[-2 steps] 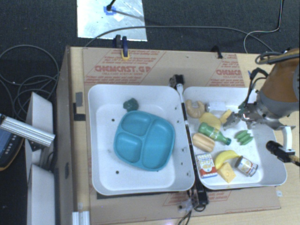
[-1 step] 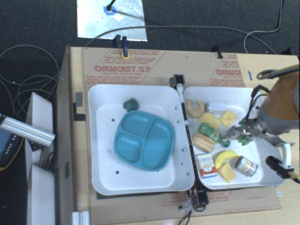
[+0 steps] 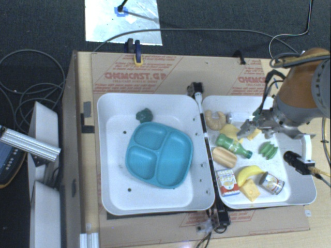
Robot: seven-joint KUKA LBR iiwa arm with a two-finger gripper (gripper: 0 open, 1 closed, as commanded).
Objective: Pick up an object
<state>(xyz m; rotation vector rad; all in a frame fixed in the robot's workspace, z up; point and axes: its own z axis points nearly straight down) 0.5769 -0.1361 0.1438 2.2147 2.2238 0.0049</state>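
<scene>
Down in the right bin (image 3: 305, 190), the end effector (image 3: 252, 126) sits by a yellow block (image 3: 253, 134); I cannot tell its grip. Red letters on the desk (image 3: 155, 71) read "CHEMCAST".

One fixed camera looks down at a slant from above the bench (image 3: 155, 71), far enough off to take in both bins. The gripper (image 3: 247, 127) sits over the right bin (image 3: 305, 190); the left bin (image 3: 111, 154) lies well to its left.
</scene>
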